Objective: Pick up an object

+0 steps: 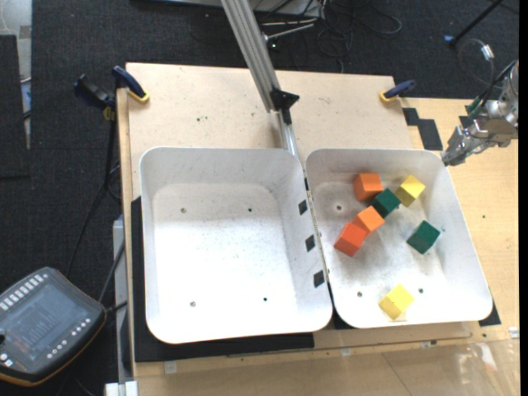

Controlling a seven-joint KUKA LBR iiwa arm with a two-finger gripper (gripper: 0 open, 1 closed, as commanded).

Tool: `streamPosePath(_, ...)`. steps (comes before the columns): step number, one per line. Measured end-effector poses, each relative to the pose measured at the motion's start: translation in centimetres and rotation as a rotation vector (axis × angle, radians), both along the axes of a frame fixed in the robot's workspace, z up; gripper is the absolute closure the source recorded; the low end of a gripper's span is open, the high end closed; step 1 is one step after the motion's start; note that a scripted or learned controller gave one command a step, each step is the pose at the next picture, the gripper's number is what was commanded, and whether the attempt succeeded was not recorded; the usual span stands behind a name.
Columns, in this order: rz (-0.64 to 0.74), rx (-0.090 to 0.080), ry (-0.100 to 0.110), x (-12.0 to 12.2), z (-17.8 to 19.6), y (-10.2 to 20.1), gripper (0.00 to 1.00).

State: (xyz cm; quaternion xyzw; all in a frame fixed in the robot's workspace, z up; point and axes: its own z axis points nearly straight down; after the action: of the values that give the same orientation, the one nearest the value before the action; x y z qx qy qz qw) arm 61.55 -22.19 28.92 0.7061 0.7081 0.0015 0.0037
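The right bin (pixel 462 221) holds several small blocks: an orange cube (pixel 368 186), a dark green cube (pixel 386 201), a yellow cube (pixel 411 190), two more orange blocks (pixel 371 219) (pixel 351 238), a green cube (pixel 424 238) and a yellow cube (pixel 396 301) near the front. My gripper (pixel 456 153) hangs at the far right edge of the view, beside and above the right bin's back right corner, apart from every block. Nothing shows between its fingers.
The left bin (pixel 165 188) stands next to the right one. A slanted metal pole (pixel 256 48) crosses the bench's back to the gap between the bins. Clamps (pixel 130 85) (pixel 398 91) sit at the bench's back corners. A teach pendant (pixel 41 324) lies at the lower left.
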Motion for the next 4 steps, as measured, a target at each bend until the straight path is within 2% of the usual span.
streamPosePath(1, 0.005, 0.005, 0.008, -0.3, -1.3, 5.9, 1.00)
streamPosePath(4, 0.006, 0.005, 0.009, -4.0, -2.7, 21.7, 1.00)
